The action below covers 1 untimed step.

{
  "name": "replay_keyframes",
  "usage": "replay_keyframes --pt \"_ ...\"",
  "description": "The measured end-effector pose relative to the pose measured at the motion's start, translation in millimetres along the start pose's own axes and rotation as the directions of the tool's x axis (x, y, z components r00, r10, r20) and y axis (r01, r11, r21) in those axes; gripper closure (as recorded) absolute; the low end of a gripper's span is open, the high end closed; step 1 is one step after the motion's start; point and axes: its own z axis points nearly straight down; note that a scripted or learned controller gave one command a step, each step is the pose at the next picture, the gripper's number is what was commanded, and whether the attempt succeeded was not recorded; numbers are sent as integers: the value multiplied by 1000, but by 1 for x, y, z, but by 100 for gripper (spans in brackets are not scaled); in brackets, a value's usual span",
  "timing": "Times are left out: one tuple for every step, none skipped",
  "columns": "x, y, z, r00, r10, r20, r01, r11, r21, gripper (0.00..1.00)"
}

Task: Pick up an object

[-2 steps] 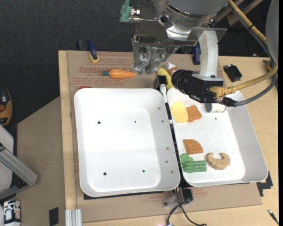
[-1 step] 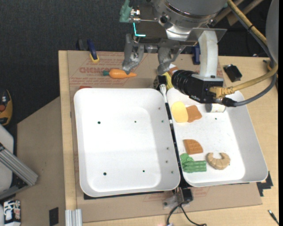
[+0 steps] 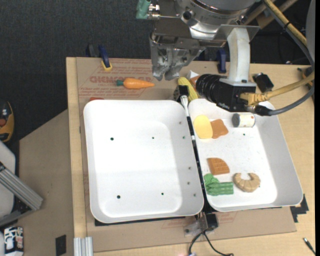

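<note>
The arm (image 3: 215, 15) comes in from the top right, and its wrist is turned so the gripper (image 3: 168, 70) points down at the bench. The gripper hangs past the far rims of both bins, over the brown board (image 3: 100, 75) and just off the far right corner of the left bin (image 3: 135, 160). From this slant I cannot tell whether the gripper is open or closed, nor how high it sits above the board. Two things lie closest to it, both on the board and outside the bins. A carrot (image 3: 136, 83) lies to its left with the tip pointing right, and a banana (image 3: 185, 84) lies just to its right at the far end of the seam between the bins. Neither clearly touches the gripper. The rest of the objects lie in the right bin (image 3: 280, 150). A yellow lump (image 3: 202, 127) touches a tan piece (image 3: 219, 128) near the far left. A white roll (image 3: 243, 120) lies just right of them, close under the arm's hardware. Nearer the front, an orange slab (image 3: 218, 165) lies just above a green piece (image 3: 218, 186). A croissant (image 3: 247, 182) lies beside the green piece. A blue clamp (image 3: 105, 57) grips the board's far edge, well left of the gripper.
</note>
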Motion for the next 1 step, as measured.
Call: replay_keyframes --pt "0 0 1 1000 0 1 0 1000 2 0"
